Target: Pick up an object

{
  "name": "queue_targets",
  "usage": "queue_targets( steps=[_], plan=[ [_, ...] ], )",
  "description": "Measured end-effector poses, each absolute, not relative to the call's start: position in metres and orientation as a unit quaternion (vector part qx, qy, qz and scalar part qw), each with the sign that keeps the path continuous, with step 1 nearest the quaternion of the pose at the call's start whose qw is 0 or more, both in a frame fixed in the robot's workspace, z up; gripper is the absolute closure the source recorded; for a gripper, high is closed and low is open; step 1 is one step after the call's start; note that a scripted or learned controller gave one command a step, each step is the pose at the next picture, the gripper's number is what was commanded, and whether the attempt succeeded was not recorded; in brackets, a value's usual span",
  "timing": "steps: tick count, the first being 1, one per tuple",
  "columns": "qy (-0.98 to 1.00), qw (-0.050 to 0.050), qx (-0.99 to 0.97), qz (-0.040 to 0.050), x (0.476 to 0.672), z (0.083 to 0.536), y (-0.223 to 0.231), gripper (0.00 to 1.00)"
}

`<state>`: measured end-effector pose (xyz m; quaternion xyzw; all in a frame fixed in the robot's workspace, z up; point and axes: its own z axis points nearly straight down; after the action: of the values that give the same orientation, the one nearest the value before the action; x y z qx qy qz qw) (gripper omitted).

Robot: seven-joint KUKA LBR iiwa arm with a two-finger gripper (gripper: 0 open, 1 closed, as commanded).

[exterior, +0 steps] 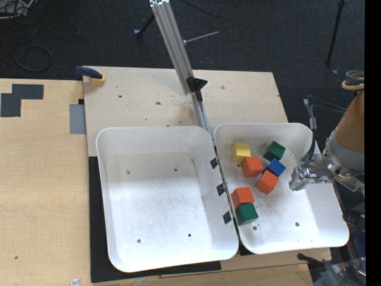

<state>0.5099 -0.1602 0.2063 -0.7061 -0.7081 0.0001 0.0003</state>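
Several small blocks lie in the right bin (pixel 297 231): a yellow block (pixel 240 152), a green block (pixel 274 150), a blue block (pixel 275 167), two orange-red blocks (pixel 252 166) (pixel 266 182) in a cluster, and another orange-red block (pixel 242 196) touching a green block (pixel 247 213) near the bin's left wall. My gripper (pixel 299 179) hangs over the right side of this bin, just right of the cluster and apart from the blocks. I see nothing between its fingers.
The left bin (pixel 161 243) sits beside the right one, with black clips (pixel 221 189) along the shared wall. A slanted aluminium bar (pixel 175 46) rises behind the bins. A blue and yellow clamp (pixel 90 74) lies at the bench's far left corner.
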Motion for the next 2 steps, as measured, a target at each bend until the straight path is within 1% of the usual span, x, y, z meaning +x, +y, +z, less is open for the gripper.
queue_targets(
  steps=[1,2],
  plan=[
    [-0.709,0.002,-0.705,-0.0005,0.506,0.217,-0.106,1.00],
    [-0.709,0.002,-0.705,-0.0002,0.515,0.220,-0.044,1.00]
  ],
)
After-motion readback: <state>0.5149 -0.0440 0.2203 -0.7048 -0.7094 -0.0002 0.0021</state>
